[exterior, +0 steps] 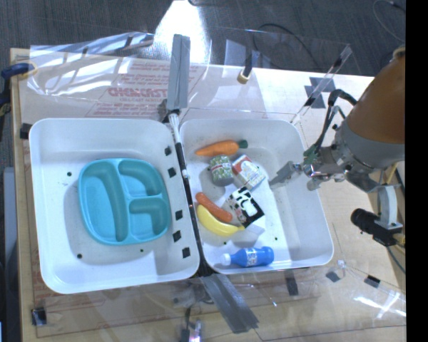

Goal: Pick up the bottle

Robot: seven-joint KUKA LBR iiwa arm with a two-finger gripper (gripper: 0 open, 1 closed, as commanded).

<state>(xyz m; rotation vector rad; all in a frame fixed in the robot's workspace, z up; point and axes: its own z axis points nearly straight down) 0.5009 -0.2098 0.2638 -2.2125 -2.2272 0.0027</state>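
The small clear plastic bottle with a blue label and white cap (248, 257) lies on its side against the near wall of the right-hand shallow white bin (310, 226), its cap pointing toward the divider between the two bins, so a grasp would likely have to come across its narrow body rather than along it. Just beyond it lie a yellow toy banana (217, 221) and an orange toy carrot-like piece (212, 206), with a black-and-white patterned packet (244, 206) beside them; farther back are a small green-and-white can (220, 169), a red-and-white carton (247, 171) and a larger orange carrot with a green top (220, 148). This clutter sits clear of the bottle, leaving room above it. The pincer (285, 174) hangs over the right side of that bin, well apart from the bottle and nearer the carton; whether it is open or closed I cannot tell. The left white bin (50, 191) holds a light-blue divided plastic tray (123, 201), out of the way. Both bins rest on the desk (353, 262).
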